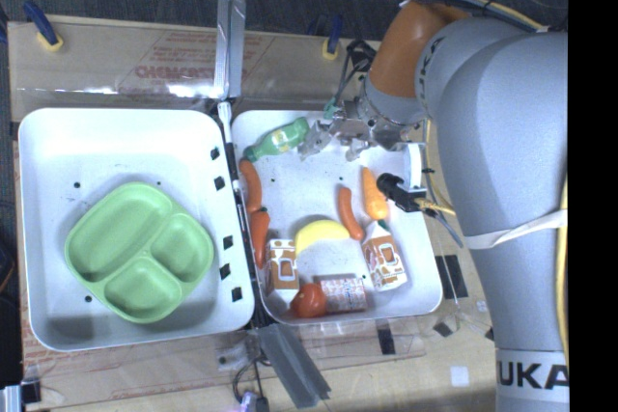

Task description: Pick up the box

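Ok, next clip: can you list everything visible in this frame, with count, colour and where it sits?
bins: two, white, side by side on the bench
divided plate: one, light green, left bin
bottle: one, green, far left corner of right bin
carrots: several, orange; two along the right bin's left wall, two near its middle right
banana: one, yellow, centre of right bin
boxes: two, white and brown cartons, one on either side of the banana
can: one, brownish label, lying at near edge of right bin
tomato: one, red, beside the can
clamps: two, blue, far edge of bench
arm: one, grey with orange band, from the right
end effector: one, metallic, above the right bin's far edge by the bottle
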You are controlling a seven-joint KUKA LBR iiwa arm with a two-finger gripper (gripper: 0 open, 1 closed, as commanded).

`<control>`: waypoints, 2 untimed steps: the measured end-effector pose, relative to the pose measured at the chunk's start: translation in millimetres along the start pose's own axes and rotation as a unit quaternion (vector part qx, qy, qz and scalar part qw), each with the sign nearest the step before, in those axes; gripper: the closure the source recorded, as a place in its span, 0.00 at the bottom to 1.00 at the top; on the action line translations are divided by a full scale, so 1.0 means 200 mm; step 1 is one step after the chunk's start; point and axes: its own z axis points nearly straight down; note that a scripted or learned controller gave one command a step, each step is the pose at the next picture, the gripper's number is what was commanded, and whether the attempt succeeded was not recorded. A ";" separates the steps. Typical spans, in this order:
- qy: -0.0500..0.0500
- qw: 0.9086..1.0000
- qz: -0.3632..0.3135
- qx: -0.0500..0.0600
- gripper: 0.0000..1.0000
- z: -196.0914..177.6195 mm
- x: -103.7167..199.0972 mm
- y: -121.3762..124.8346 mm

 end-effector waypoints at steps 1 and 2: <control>0.001 1.000 -0.030 0.002 0.00 0.08 0.21 -0.01; 0.000 1.000 -0.012 0.003 0.00 0.09 0.22 -0.02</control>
